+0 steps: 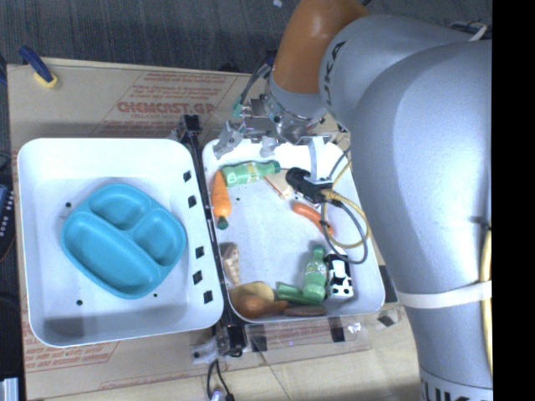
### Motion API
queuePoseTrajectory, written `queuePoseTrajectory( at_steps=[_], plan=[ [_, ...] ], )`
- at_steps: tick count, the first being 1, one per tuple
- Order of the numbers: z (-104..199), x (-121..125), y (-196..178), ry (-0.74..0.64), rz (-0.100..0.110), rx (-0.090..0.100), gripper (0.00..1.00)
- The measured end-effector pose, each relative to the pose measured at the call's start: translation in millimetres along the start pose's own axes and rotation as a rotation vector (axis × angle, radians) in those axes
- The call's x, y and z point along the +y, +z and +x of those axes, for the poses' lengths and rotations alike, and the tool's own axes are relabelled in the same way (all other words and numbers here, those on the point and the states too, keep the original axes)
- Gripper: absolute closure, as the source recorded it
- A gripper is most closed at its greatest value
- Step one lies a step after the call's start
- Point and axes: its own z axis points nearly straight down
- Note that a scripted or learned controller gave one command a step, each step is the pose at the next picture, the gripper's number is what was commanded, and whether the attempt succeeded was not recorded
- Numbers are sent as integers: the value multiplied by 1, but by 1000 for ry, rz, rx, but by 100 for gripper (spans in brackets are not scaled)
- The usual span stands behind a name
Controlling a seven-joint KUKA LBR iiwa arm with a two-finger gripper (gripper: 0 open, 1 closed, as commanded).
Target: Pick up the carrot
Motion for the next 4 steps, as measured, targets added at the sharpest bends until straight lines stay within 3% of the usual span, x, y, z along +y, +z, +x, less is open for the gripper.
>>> queuePoseTrajectory(
  at_steps=[1,2,3,4],
  plan=[
    [-49,-6,79,80,17,-1,0],
    [-49,-4,105,196,14,1,0],
    [-54,-36,106,667,17,3,0],
    [-47,-69,107,915,21,0,0]
  ],
)
